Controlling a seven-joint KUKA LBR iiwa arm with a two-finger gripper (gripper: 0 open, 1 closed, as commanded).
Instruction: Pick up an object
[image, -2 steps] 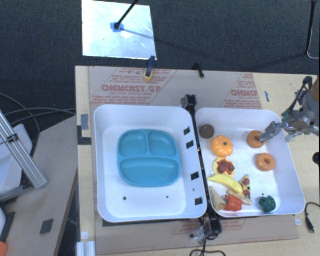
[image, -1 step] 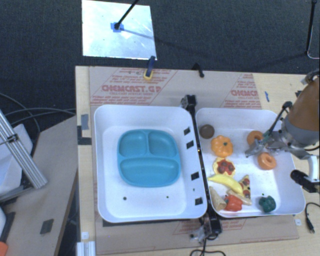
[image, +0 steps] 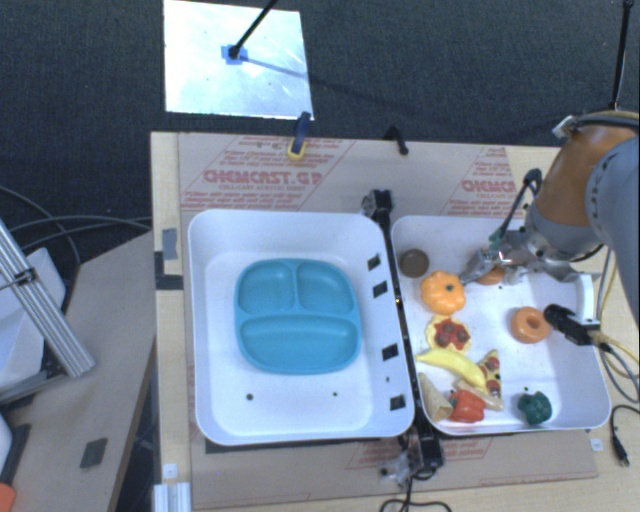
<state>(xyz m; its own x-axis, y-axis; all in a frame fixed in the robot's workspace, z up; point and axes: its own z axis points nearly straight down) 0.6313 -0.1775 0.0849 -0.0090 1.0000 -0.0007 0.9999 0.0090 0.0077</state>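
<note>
Here my arm (image: 590, 190) reaches in from the right, bent low over the right bin (image: 590, 400); my pincer (image: 483, 266) hangs just beside the orange pumpkin (image: 442, 293), its spread unclear.

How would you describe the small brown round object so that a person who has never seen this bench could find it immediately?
Look at the right white bin, the one full of toy food, and go to its upper left corner, next to the divider between the bins. The brown disc lies there, just above the orange pumpkin. It is the only dark brown, flat, round piece; its neighbours are orange, yellow or red.
</note>
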